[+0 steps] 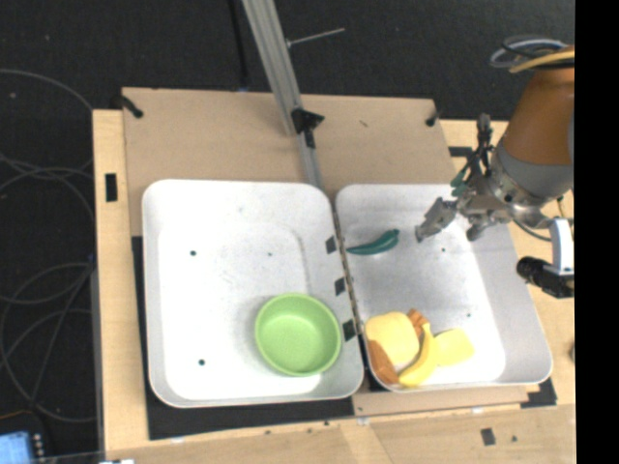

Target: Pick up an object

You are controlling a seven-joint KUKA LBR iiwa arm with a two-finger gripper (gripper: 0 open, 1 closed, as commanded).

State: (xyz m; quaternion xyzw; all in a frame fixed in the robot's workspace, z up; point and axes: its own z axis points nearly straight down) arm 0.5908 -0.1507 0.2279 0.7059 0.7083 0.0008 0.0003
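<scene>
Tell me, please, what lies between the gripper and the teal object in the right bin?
Bare white bin floor separates the gripper from the teal object in the camera view.

arm (538, 129): orange band | grey wrist | dark metal fingers (431, 223)

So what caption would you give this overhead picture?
Arm's claw hovers over the right bin, near a teal piece; green bowl sits in the left bin.

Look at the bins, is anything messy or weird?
Nothing is spilled or broken. The yellow things are heaped in the right bin's near-left corner, overlapping each other. The green bowl sits upright in the left bin, and a teal piece lies alone.
</scene>
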